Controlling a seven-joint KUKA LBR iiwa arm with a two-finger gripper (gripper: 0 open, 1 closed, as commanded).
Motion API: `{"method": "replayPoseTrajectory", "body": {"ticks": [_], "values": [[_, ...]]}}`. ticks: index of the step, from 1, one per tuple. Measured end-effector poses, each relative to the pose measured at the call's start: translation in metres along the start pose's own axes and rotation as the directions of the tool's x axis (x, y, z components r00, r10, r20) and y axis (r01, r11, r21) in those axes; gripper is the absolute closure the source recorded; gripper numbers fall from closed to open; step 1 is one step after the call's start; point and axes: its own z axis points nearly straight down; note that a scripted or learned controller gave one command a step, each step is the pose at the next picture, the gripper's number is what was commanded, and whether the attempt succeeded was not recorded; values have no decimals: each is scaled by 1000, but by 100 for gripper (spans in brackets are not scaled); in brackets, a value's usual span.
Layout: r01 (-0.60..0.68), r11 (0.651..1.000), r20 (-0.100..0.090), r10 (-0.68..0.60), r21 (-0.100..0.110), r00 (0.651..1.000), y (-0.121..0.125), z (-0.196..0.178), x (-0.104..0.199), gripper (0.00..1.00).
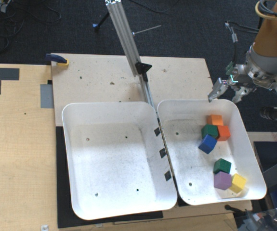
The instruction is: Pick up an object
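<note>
I'm lining up the approach, nothing in hand, so the job right now is picking a good target in the right bin (246,134). All the blocks sit in that bin: an orange block (216,120) nearest its far wall, a second orange one (224,133) just below it, a dark green block (209,131) touching both, and a blue block (207,144) leaning against the green on the near side. That cluster is tight, so I judge a straight drop into it risky: a finger could land on a neighbour and shove the lot. Toward the bin's near right corner sit another green block (222,166), a purple block (222,180) and a yellow block (238,182), also packed close and hard by the wall. My pick would be the blue one, since its near and left sides look free; I'd turn the wrist so the fingers straddle those open faces, come down plumb, and close only once low. The gripper (228,91) hangs above the bin's far rim, just beyond the orange block, with its two fingers spread apart and empty, pointing down and left. The arm comes in from the right, the wrist tipped toward the bin, the orange band (268,35) well above the rim. The left bin (68,129) doesn't come into this step.
</note>
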Motion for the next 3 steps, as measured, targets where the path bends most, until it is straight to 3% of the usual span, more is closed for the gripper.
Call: {"method": "replayPoseTrajectory", "body": {"ticks": [1, 3], "values": [[3, 1000, 2, -3, -4, 1000, 1, -3, 0, 0], [-2, 1000, 1, 2, 1, 1000, -4, 87, -1, 0]]}}
